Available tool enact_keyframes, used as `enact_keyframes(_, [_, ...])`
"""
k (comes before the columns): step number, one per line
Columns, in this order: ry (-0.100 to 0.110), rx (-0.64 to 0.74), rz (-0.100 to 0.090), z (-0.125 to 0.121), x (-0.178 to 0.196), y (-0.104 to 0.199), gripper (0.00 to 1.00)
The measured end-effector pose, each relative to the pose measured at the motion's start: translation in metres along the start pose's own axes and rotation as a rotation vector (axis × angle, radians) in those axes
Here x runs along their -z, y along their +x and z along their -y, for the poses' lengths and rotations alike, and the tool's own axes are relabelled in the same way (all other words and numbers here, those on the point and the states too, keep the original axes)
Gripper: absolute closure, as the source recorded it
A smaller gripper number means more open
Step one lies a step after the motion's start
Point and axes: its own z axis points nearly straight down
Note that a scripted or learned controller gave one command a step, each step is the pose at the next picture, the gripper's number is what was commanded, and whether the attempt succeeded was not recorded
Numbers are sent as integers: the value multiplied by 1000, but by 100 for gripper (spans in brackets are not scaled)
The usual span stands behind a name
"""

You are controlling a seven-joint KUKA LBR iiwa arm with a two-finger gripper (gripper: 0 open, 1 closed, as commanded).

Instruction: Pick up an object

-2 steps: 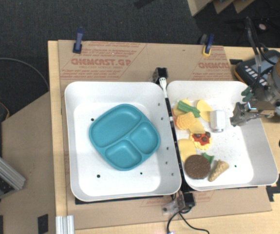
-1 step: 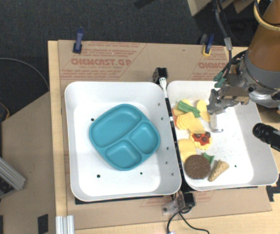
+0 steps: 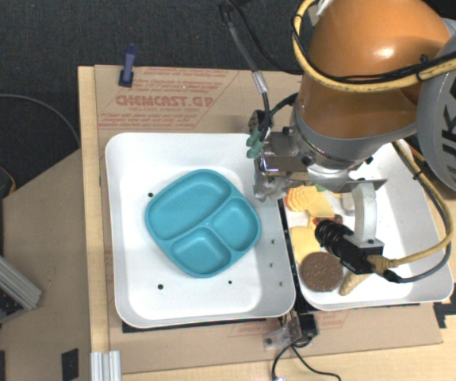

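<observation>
We see two white bins side by side on a cardboard-covered bench. The left bin (image 3: 124,236) holds a blue divided plate (image 3: 202,222) with three compartments, lying flat near the bin's middle, one corner turned toward the right bin. A few small dark specks sit on the bin floor around it.

The right bin (image 3: 426,213) is largely covered by the arm, whose orange band (image 3: 362,54) takes up the upper right. The gripper (image 3: 323,193) hangs low over the near-left part of this bin, close to the wall shared by the two bins. We cannot tell its state.

Just beneath the gripper we note a pale yellow object (image 3: 311,203), partly hidden. Toward the front of the bin lies a brown round disc (image 3: 321,270), and beside it a tan piece (image 3: 353,281) near the front rim. A black-tipped cable (image 3: 346,248) crosses above the disc.
</observation>
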Motion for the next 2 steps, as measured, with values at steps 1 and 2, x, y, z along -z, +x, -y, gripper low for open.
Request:
enact_keyframes(1, [2, -7, 2, -2, -16, 93, 100])
enact_keyframes(2, [-13, -20, 0, -18, 106, 52, 100])
